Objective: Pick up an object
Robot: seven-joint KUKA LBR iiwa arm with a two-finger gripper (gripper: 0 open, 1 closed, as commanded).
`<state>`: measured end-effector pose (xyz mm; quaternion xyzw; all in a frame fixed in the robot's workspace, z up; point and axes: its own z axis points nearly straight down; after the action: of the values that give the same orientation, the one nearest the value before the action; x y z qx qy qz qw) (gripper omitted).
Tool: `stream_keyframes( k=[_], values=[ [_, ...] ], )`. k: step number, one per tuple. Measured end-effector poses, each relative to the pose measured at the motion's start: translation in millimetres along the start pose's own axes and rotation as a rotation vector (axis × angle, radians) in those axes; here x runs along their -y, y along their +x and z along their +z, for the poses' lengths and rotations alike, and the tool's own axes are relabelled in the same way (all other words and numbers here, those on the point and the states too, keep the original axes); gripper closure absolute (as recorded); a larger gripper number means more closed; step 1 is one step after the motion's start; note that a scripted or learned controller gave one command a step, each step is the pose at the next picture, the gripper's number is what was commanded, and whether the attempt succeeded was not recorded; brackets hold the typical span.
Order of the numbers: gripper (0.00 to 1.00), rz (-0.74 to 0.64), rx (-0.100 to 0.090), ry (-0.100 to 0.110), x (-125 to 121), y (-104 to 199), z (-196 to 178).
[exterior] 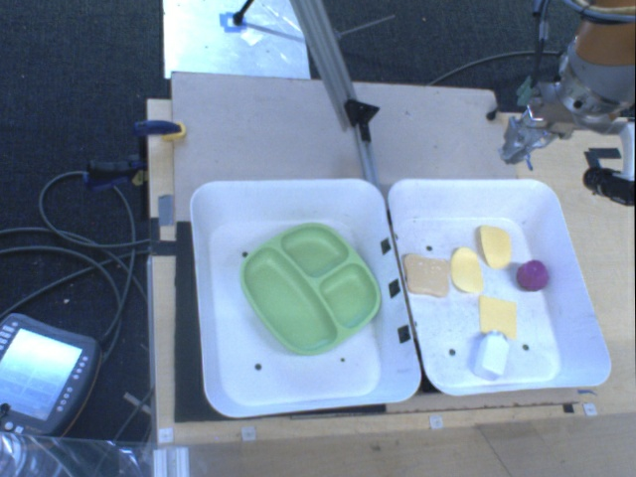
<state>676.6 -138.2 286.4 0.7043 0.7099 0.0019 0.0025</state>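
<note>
A green divided plate [311, 288] is seated in the left bin [214, 366] and is not the likeliest target. In the right bin [576, 356], a tan bread slice [427, 275], a yellow oval piece [466, 269], a yellow wedge [494, 245], a yellow square [498, 316], a white block [491, 355] and a purple ball [532, 275] are closely grouped. A missed or double grasp may be caused by this crowding; the ball may roll off under contact. The gripper [520, 143] is held above the bin's far rim, apart from all items; whether it is released or clenched cannot be told.
</note>
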Motion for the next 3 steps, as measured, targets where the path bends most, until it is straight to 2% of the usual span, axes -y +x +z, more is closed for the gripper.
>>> stream_keyframes(
  k=[1, 3],
  values=[
    [1.0, -0.002, -0.002, 0.004, 13, 46, 0],
    [1.0, -0.002, -0.003, 0.009, 56, 152, 38]
  ],
)
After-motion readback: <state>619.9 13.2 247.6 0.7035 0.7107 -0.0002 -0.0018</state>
